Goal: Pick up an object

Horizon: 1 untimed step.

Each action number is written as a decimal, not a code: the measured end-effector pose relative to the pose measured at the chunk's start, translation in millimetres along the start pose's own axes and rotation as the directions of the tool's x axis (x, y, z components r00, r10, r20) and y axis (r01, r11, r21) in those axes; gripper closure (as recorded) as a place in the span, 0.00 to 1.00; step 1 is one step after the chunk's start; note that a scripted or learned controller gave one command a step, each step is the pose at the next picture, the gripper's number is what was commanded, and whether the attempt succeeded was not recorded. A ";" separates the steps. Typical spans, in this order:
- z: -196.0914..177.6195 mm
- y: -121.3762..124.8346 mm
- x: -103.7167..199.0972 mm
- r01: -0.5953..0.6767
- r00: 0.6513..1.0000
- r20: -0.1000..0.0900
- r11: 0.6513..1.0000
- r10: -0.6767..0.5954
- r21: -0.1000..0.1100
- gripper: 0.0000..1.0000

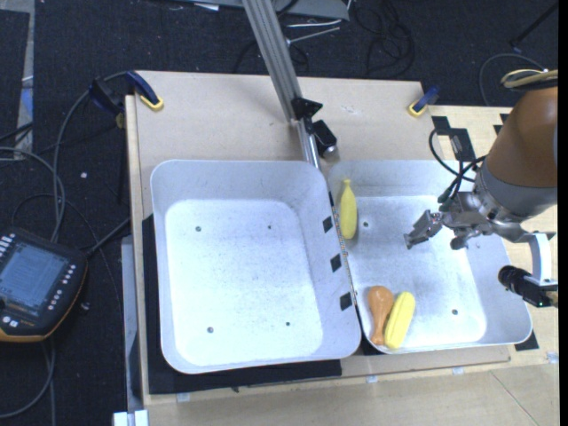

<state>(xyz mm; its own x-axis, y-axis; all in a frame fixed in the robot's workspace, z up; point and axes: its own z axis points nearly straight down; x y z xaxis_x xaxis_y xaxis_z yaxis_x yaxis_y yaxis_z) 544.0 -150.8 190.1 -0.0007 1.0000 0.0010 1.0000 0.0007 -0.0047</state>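
My pincer (437, 230) hangs open and empty above the right white bin (497, 331); the smooth yellow plastic banana (348, 209) hugs the wall, so I may miss.

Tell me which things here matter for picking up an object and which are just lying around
For the job:
gripper
upper yellow piece
lower yellow piece
orange piece
right bin

Lying about:
left bin
handheld controller
floor cables
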 end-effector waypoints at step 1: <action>51.8 2.3 10.1 0.000 1.000 0.000 1.000 0.000 0.000 0.00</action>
<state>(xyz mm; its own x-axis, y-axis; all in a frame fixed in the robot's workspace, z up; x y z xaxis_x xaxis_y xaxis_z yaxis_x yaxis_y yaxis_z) 546.0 -140.7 138.3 -0.0004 1.0000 0.0010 1.0000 0.0004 -0.0049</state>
